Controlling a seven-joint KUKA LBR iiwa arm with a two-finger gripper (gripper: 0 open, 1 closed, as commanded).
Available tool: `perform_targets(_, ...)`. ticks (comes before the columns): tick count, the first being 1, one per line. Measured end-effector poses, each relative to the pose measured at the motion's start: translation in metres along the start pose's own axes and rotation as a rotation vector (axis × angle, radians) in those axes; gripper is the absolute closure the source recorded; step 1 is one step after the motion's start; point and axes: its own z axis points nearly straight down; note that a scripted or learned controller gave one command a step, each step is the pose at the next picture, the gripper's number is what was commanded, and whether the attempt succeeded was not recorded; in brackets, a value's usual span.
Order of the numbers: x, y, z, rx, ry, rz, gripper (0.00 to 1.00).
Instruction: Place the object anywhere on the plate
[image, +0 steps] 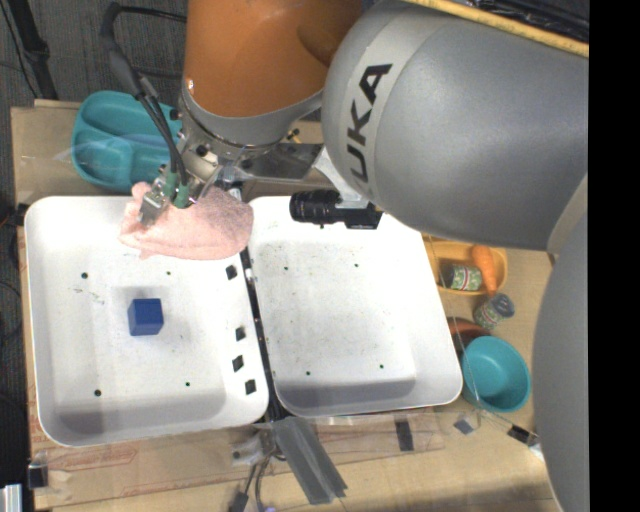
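Observation:
A small blue cube (146, 315) rests on the floor of the left bin (60, 400), left of its middle. A pink plate (200, 228) lies tilted against that bin's far right corner. My gripper (198, 185) hangs over the plate's far edge, mostly hidden under the arm's orange band and grey wrist. A small green and metal part (163, 193) shows at the plate's left edge. The cube sits well apart from the gripper, nearer the camera and to the left.
The right bin (350, 390) stands beside the left one. A teal container (112, 140) sits behind the left bin. To the right are a yellow dish (495, 268) with small items and a teal bowl (497, 372). The arm's bulk covers the upper right.

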Motion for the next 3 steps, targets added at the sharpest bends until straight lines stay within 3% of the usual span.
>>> perform_targets(1,0.076,-0.036,0.08,0.004,0.001,-0.019,1.0)
perform_targets(2,0.053,-0.022,-0.023,-0.001,-0.002,-0.228,1.0)
perform_targets(3,0.077,-0.035,0.13,0.004,0.002,-0.335,1.0)
